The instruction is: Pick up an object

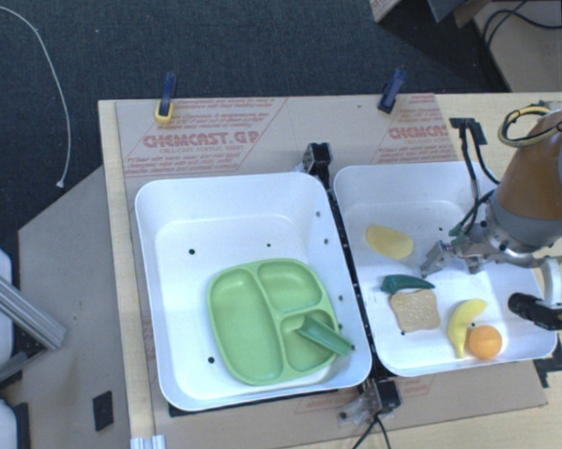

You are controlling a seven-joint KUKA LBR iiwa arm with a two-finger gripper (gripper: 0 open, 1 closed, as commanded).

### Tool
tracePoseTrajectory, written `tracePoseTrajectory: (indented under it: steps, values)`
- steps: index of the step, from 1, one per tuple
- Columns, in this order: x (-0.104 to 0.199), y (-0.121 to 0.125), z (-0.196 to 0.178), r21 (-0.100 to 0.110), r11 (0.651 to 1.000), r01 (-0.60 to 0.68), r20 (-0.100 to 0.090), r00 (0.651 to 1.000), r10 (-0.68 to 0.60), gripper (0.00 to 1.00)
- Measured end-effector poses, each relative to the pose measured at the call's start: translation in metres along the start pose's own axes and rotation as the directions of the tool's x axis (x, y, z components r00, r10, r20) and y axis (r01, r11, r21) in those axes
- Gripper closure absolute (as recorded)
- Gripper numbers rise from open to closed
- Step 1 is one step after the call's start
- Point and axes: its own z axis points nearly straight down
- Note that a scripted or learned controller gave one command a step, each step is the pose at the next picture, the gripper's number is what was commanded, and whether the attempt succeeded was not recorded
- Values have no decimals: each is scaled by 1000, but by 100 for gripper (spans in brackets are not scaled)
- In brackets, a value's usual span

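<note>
Camera view: we cannot tell how the jaws (445, 254) stand; they hang over the right bin (420, 185), near a yellow chip (390, 241), dark green pepper (406, 283), toast (414, 310), banana (463, 321) and orange (484, 341).

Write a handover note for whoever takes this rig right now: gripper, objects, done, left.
Gripper: low over the right bin, just above the dark green piece; nothing visibly between its fingers.
Right bin: pale yellow piece toward the back, toast slice below the green piece, banana and orange at the front right.
Left bin: green divided plate with a green utensil lying across its lower right compartment.
Done: nothing lifted.
Left: grasp and lift one object; the green piece is closest.
</note>
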Motion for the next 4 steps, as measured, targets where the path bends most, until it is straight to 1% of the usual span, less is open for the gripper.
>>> tracePoseTrajectory:
  steps: [1,2,3,4]
  values:
    - [0,0,0,-5,1000,0,1,1000,0,0]
    - [0,1,-11,-8,1000,0,2,1000,0,100]
    - [-6,7,-70,-13,1000,1,6,1000,-1,100]
    - [1,12,-130,-16,1000,3,6,1000,-3,100]
